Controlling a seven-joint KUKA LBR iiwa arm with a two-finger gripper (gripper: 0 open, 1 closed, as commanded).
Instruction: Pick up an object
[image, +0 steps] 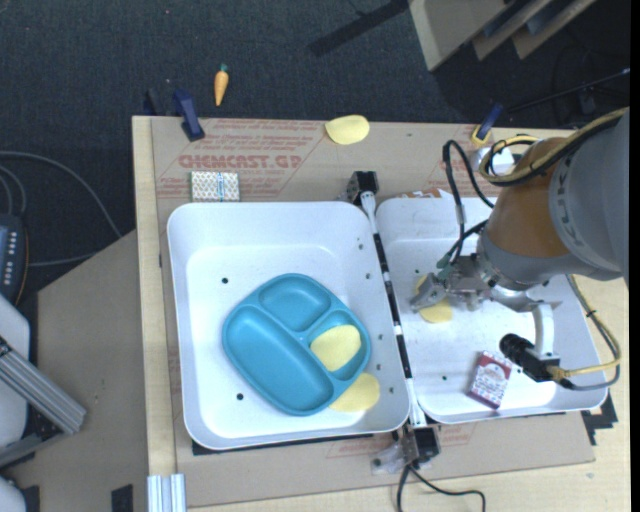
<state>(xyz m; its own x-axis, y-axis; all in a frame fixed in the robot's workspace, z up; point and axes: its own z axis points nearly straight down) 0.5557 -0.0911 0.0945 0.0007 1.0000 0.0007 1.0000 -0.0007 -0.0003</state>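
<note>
Two white bins on the bench | end effector (432, 292) low in right bin (560, 395), centre-right of frame; grip state cannot tell | target: yellow piece (437, 314) just beneath it, touching or not unclear | handling: looks small, light, flat, likely slippery; pinch across its edges

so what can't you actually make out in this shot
- Claw, camera view: small and blurred under the arm's wrist, so whether it grips the yellow piece beside it cannot be told.
- Right bin: the arm hides much of its far right side.
- Small red packet: print too small to read.
- Yellow piece by the blue divided plate: partly hidden under the plate's rim.
</note>
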